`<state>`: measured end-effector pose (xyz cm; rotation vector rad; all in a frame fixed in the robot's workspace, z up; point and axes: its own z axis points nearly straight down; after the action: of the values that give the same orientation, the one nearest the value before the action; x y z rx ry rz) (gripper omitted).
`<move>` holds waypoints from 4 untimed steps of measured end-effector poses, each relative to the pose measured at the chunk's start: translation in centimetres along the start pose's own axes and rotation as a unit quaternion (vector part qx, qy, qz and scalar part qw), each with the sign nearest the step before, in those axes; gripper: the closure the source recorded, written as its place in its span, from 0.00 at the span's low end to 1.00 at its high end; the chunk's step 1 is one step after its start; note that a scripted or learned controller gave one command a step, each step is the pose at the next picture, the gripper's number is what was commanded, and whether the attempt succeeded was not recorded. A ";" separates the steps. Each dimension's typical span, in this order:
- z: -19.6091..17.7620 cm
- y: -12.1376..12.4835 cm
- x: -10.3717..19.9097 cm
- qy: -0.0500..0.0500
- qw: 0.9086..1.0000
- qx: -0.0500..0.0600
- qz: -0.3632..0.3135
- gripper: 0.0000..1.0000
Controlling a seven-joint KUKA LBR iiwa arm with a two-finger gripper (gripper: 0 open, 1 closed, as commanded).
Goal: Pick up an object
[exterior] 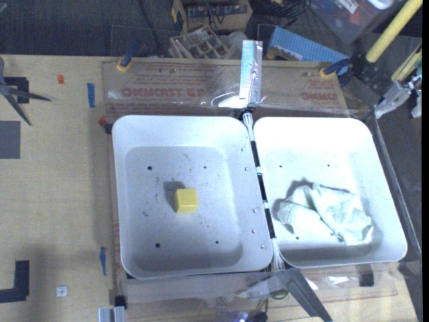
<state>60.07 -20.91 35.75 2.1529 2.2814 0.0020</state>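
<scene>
I am viewing both bins from the fixed overhead camera. The left bin [122, 180] and right bin [383, 173] are sitting side by side on the worktop [53, 180], their inner rims touching along the centre line.

Task thing: a yellow block [186, 200] is lying in the left bin, slightly toward 7 o'clock of that bin's centre, well apart from every wall. Dark specks are showing on the floor around it.

The right bin is holding a crumpled white cloth [328, 210], bunched toward 5 o'clock of that bin's floor, near the lower wall.

The arm is showing as a yellow bar [402, 15] slanting in at 1 o'clock of the frame. Below it, at 2 o'clock by the frame's edge, a pale piece that I am taking as the hand [401, 96] is hanging outside the right bin, well apart from both the block and the cloth. I cannot tell whether it is wide or narrow; it is too small and cut by the edge.

A cardboard sheet [174, 89] with red lettering is lying under the bins at 12 o'clock.
</scene>
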 end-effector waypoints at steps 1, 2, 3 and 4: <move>-4.7 -5.5 -1.2 0.000 0.999 0.000 -0.044 0.00; -7.9 -12.1 -0.8 0.000 1.000 0.001 -0.022 0.00; -9.0 -12.0 -0.9 -0.001 1.000 -0.001 -0.023 1.00; 6.0 -12.0 2.8 0.001 0.999 0.001 0.038 1.00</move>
<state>47.96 -18.84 29.66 2.2402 2.2001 0.0006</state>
